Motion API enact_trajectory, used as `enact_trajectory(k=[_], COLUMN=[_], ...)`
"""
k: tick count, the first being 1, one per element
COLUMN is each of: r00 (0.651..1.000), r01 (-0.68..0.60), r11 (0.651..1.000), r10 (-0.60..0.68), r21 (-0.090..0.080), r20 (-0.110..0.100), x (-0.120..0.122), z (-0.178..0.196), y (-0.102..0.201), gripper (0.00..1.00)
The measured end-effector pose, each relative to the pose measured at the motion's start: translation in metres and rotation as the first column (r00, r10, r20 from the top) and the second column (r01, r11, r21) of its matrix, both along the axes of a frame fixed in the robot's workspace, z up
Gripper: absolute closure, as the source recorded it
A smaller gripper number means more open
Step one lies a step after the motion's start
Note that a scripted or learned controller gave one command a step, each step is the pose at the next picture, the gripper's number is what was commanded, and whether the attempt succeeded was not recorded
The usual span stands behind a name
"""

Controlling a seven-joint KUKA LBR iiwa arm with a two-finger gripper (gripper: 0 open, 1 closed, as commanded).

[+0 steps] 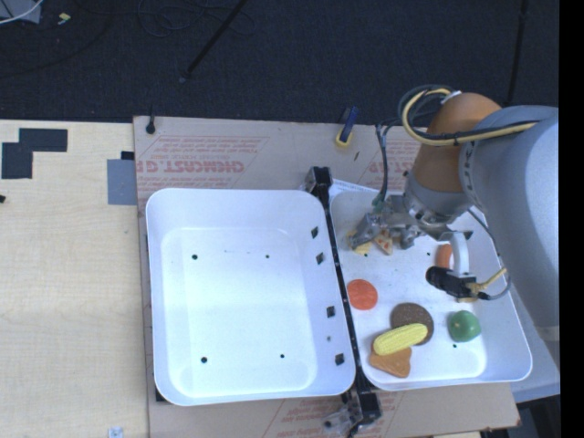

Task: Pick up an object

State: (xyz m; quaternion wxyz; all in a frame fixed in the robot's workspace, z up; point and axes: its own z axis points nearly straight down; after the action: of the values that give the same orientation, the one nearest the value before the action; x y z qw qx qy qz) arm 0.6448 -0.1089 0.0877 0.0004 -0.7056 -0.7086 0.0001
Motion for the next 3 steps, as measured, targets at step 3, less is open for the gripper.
enact_trajectory(k=[3], r00=[1.000], r01=[0.002], r11=[1.000], r10=[-0.002], r21=[0.000], r20=[0.001], x=[0.001], z=[-0.002], y=[0.021], gripper=[0.00])
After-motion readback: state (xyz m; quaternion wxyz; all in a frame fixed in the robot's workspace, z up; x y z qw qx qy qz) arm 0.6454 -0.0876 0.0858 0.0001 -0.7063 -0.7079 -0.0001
